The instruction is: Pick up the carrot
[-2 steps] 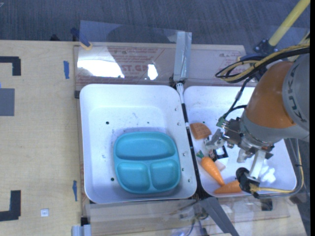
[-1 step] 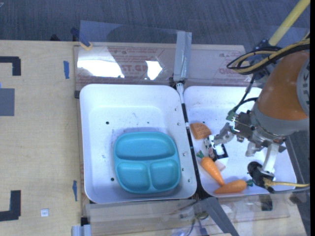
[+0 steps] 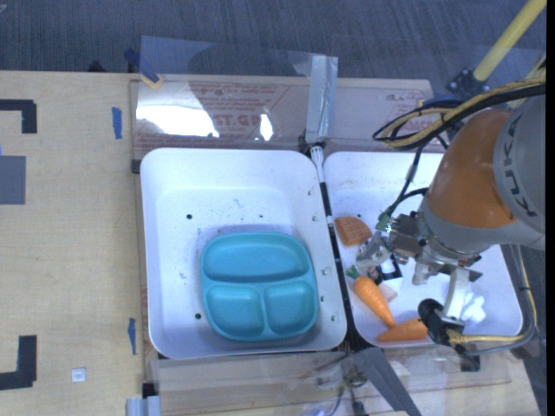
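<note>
Carrot point(image 3: 374, 298) in right bin point(image 3: 503, 319): looks like light, stiff, slick plastic, tapered. Grip across thick middle. End effector point(image 3: 381, 254) just above; can't tell its state.

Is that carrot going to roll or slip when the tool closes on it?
Probably both. The carrot is tapered and round in section, so it may roll or pivot if nudged. Its surface looks smooth, like a plastic toy, so it could slip out toward the narrow end. It looks stiff and light.

An orange carrot point(image 3: 374, 299) with a green stem end lies diagonally in the right bin point(image 3: 347, 173), near its front-left corner.
</note>
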`<action>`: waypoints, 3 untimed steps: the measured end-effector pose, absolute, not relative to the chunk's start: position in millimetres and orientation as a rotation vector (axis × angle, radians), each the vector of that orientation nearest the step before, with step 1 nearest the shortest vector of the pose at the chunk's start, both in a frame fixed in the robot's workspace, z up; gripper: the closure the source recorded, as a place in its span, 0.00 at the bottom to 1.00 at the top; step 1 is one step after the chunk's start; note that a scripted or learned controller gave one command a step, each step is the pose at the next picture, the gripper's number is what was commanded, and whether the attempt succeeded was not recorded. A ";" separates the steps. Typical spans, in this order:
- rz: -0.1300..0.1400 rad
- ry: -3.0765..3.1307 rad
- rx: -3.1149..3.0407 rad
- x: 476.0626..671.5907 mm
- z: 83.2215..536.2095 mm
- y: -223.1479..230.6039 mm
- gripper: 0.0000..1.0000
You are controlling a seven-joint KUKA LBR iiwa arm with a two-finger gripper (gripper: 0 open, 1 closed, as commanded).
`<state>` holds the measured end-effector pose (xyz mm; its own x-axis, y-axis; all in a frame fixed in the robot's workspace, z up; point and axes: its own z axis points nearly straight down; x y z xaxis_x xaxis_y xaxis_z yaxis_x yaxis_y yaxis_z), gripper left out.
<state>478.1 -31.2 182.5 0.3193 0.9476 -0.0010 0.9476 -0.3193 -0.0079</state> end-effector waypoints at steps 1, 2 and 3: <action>0.004 -1.855 -2.530 478.9 183.7 -21.1 0.00; 0.003 -2.296 -2.139 478.9 184.0 -27.1 0.00; 0.002 -2.514 -1.877 478.9 184.1 -47.1 0.00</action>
